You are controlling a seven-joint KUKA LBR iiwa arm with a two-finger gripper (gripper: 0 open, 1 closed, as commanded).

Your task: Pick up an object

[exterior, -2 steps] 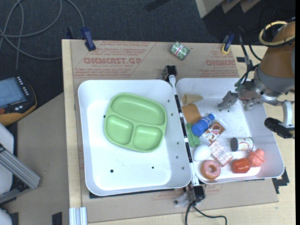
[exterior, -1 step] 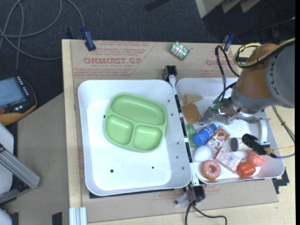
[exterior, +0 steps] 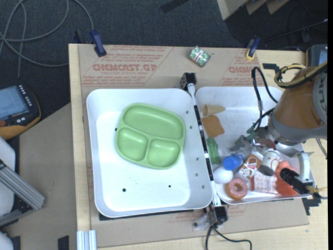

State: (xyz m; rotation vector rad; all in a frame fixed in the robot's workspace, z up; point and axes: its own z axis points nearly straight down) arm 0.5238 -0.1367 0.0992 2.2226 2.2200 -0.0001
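The grey arm (exterior: 299, 113) bends down over the right bin (exterior: 229, 99), its end effector (exterior: 248, 142) among the clutter (exterior: 250, 173) at the bench's right side; I cannot tell its grip. A green 3-compartment plate (exterior: 151, 135) lies in the left bin (exterior: 104, 155).

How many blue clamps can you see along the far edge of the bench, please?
2. One blue clamp grips the board's far edge near its left corner; the other blue clamp sits toward the right. More may be hidden behind the arm.
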